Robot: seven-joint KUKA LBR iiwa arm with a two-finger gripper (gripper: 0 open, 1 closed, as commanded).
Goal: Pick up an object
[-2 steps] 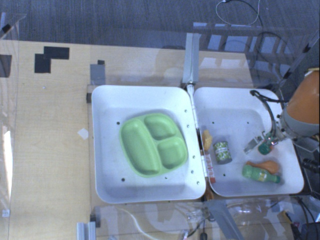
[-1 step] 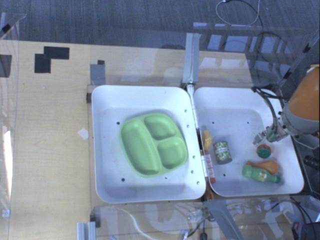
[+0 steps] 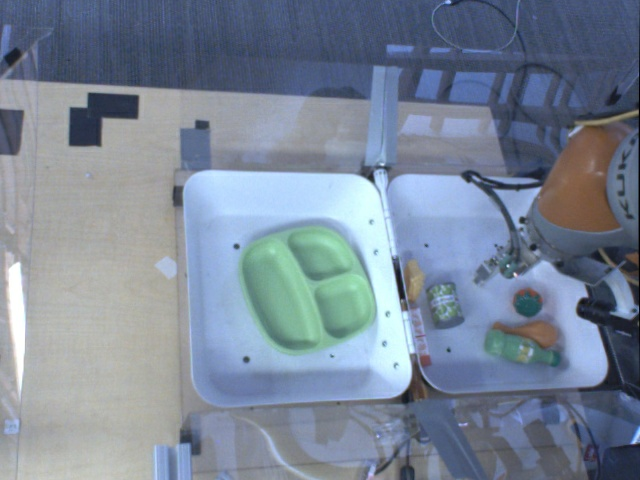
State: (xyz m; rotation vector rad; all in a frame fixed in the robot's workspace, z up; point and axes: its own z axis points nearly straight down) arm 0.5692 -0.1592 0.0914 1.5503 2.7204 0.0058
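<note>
Two shallow white bins sat side by side on a pale wooden worktop (image 3: 100, 298). Left bin (image 3: 215, 368): held a green divided plate (image 3: 307, 288) with three compartments, lying flat near the middle. Right bin (image 3: 445, 218): held several small things toward its lower half. Green can (image 3: 445, 304) with a printed label, tilted, near the bin's left side. Just left of it, against the wall shared with the other bin, a slim yellow item (image 3: 413, 280) and below that a thin red-and-white strip (image 3: 419, 343), too small to identify. Green bottle (image 3: 520, 348) lying on its side near the bin's lower right, an orange piece (image 3: 535, 332) touching its upper edge. Small round teal-and-red object (image 3: 527, 301) just above those.

Grey arm with orange band (image 3: 585, 183) reached in from the right, over the right bin. Gripper (image 3: 497, 265) hung low above the bin floor, between the can and the round object, touching neither. Fingers seemed slightly parted, nothing between them, though too small and blurred to judge firmly.
</note>
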